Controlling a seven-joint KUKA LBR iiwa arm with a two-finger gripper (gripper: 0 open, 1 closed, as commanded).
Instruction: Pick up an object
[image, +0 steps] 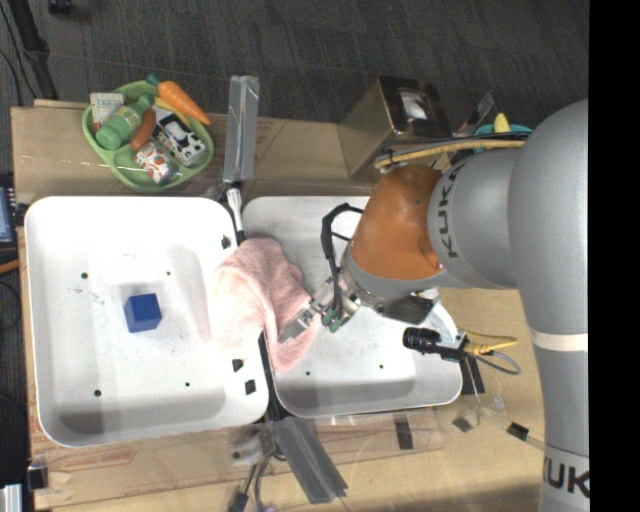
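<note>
Bench viewed from above at a slant. Nearest the viewer, the right bin (350, 400) and the left bin (60, 400) stand side by side. A blue cube (143, 311) sits alone on the left bin's floor, with no long axis. A pink cloth (262, 296) is draped over the wall between the bins, its length running from upper left to lower right. The gripper (318, 315) sits low in the right bin at the cloth's right edge; whether it is parted or clasps anything cannot be told. Farther back, a green bowl (140, 130) holds toy food.
</note>
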